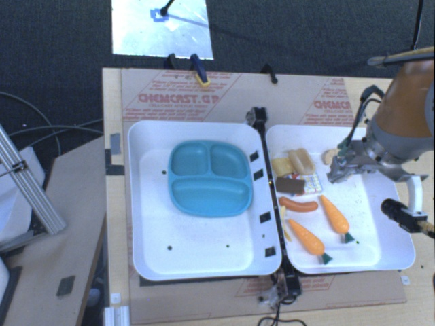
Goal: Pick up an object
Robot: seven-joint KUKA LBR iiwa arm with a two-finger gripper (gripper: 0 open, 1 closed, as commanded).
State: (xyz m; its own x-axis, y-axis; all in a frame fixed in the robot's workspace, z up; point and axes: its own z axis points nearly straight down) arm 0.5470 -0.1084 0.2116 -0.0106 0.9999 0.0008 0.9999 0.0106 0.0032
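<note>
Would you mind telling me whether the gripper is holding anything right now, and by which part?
Nothing is seen held: the gripper hovers over the right bin, above the toy food.

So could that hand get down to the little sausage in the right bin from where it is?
Probably yes. The hand hangs over the right bin, and the sausage lies nearby with its top bare. A carrot and a brown block lie close beside it, so the fit looks tight.
</note>
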